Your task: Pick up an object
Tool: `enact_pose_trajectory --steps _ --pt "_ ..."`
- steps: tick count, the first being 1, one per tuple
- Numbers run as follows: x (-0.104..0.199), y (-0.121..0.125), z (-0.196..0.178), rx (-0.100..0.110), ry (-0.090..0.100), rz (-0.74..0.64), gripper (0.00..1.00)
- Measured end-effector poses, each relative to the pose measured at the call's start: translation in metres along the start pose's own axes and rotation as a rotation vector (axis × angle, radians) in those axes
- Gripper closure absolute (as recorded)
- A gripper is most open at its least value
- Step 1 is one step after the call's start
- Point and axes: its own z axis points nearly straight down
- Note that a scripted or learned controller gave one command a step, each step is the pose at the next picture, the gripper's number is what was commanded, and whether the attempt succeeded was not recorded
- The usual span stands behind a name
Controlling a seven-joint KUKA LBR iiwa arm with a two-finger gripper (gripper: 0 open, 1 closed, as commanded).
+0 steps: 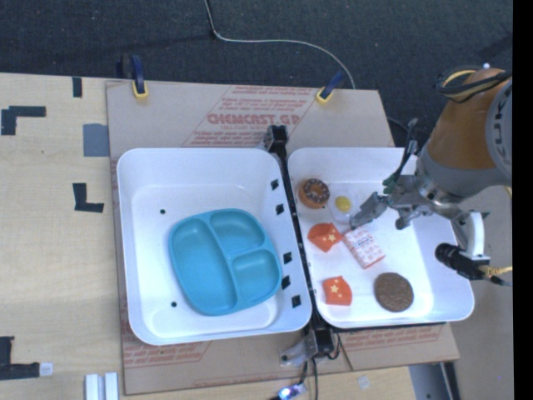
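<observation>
The right bin point(445, 311) holds several small items: a brown sprinkled donut point(315, 192), a small yellow piece point(343, 203), a red wedge point(325, 237), a white and red packet point(364, 247), a red block with a yellow star point(336, 291) and a round brown cookie point(393, 292). My gripper point(364, 215) hangs over this bin just above and right of the packet, close to the yellow piece. I see nothing between its fingers.
The left bin point(141, 182) holds a blue divided plate point(225, 261). A black clip divider point(287, 223) runs between the bins. The grey arm with its orange band point(466, 119) comes in over the right bin's far right side. A cable point(275, 44) lies behind the board.
</observation>
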Motion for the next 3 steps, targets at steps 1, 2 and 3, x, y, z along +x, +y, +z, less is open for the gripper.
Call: enact_pose_trajectory --steps 1,2,3 --pt "0.0 0.003 -0.007 -0.013 -0.002 -0.004 0.0" --pt "0.0 -0.006 0.041 -0.009 -0.002 -0.003 0.0" --pt "-0.001 -0.004 0.089 -0.017 -0.004 -0.003 0.0"
